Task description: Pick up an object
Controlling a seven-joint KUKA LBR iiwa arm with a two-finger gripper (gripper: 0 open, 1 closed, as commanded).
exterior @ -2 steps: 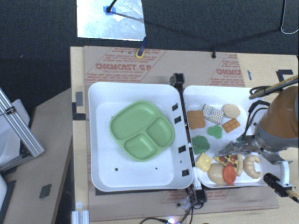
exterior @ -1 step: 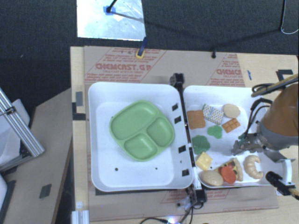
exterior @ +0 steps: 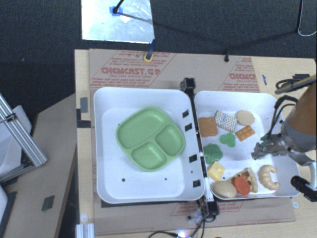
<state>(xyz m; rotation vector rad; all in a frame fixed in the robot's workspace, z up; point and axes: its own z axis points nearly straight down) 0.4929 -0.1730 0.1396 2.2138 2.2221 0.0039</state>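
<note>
Tan plastic croissant [exterior: 268, 176] sits near the right bin's [exterior: 257, 99] front edge, just below the gripper [exterior: 261, 151], grip state hard to tell; it looks light, stiff and slick, so I'd pinch its thick middle.

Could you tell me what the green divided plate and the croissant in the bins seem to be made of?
The green plate looks like moulded plastic with a matte finish: uniform pale green, smooth rounded compartments. The croissant is probably a plastic toy, judging by its even tan colour and slight sheen, though the picture is too coarse to be certain.
</note>
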